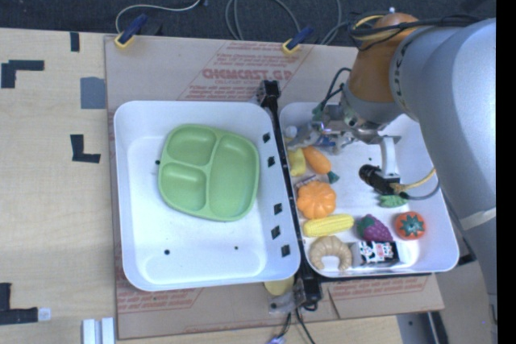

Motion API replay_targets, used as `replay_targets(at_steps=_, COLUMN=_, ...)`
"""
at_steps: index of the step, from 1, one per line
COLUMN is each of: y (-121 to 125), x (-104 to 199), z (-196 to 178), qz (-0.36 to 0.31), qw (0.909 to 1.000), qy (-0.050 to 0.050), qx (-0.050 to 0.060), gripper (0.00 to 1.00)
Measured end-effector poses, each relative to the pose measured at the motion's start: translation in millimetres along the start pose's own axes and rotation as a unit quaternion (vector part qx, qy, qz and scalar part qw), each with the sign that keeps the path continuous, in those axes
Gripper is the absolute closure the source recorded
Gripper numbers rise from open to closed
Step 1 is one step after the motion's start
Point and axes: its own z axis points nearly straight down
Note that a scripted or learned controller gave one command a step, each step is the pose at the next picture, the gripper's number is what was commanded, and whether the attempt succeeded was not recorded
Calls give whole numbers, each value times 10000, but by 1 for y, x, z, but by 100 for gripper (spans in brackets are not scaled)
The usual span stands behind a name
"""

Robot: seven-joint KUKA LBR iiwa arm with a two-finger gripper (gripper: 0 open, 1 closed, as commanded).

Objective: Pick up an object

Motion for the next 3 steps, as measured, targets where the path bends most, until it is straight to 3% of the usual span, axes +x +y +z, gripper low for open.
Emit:
replay_targets(at_steps=1, y=20, x=-10, z=10, qz=2, qw=9995, qy=41, qx=297, gripper=0)
replay_targets(at_steps=2, y=18, x=-11, z=1, qz=7, qw=9995, qy=25, qx=316, gripper=100)
replay_targets(at_steps=3, y=-27, x=18, z=-98, qz=-17, qw=10000, qy=-28, qx=15, gripper=100)
